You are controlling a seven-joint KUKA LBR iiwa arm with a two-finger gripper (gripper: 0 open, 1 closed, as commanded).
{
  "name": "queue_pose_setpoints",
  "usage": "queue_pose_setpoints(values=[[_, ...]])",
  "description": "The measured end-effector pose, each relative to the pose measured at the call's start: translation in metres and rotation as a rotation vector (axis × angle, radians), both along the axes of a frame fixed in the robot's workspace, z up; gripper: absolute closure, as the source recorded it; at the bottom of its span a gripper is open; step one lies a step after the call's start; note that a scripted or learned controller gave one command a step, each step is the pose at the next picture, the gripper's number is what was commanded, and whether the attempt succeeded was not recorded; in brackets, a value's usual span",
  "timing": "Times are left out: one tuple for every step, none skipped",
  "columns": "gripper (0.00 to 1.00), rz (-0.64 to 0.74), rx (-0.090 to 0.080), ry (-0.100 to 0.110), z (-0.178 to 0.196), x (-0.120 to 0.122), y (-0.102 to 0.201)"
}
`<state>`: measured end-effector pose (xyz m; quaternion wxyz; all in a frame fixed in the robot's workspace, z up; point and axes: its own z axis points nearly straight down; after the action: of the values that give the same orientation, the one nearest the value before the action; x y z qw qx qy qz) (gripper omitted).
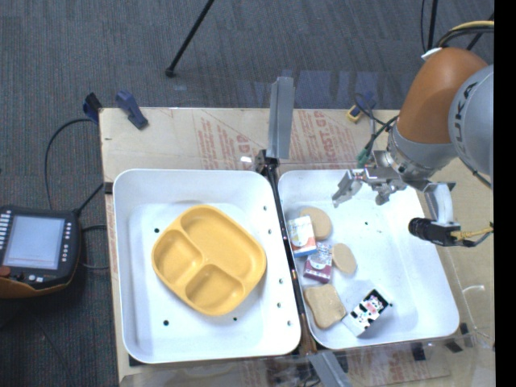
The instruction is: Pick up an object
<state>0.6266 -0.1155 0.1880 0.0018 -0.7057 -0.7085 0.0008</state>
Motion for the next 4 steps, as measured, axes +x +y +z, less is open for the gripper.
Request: queue_pose_setpoints(values=[[0.0,0.165,0.001,0.002,-0.103,-0.071,-0.036],[0.0,0.287,0.002,-0.001,-0.101,-0.118,-0.097],[0.0,0.425,0.004,0.0,-0.102,-0.131,-0.018],[0.0,0.782,0.0,-0.005,-0.1,-0.058,-0.09]])
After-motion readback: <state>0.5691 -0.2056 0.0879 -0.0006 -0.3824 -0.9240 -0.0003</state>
